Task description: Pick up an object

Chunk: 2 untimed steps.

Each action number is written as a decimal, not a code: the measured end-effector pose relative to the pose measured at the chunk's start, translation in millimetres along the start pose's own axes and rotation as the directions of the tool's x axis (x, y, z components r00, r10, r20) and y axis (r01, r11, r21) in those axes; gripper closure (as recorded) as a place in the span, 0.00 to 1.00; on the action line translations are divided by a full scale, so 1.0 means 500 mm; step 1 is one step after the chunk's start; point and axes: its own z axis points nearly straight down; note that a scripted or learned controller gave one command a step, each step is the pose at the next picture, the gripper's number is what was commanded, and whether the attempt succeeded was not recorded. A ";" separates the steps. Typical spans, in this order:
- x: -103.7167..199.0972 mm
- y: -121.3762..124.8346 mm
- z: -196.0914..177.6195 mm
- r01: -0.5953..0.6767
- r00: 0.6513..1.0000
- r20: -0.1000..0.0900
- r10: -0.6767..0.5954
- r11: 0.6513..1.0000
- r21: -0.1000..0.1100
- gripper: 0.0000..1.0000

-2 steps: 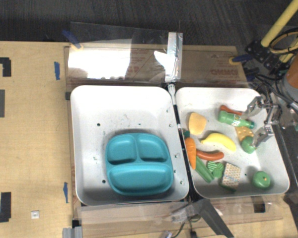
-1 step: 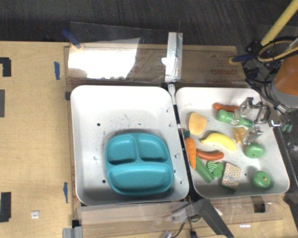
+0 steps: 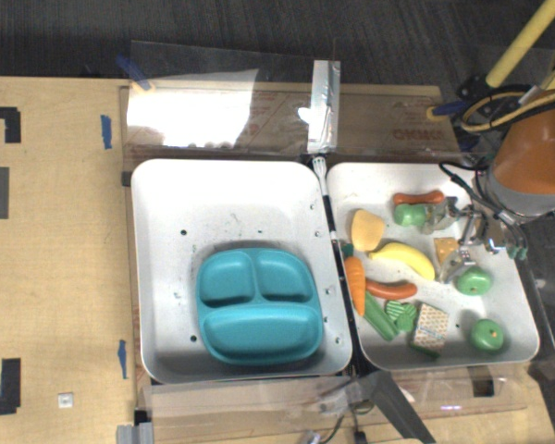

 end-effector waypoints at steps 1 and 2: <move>0.030 0.002 0.010 -0.080 0.997 -0.009 0.080 0.997 -0.004 0.00; 0.073 0.156 0.006 -0.187 0.982 -0.006 0.187 0.982 -0.005 0.00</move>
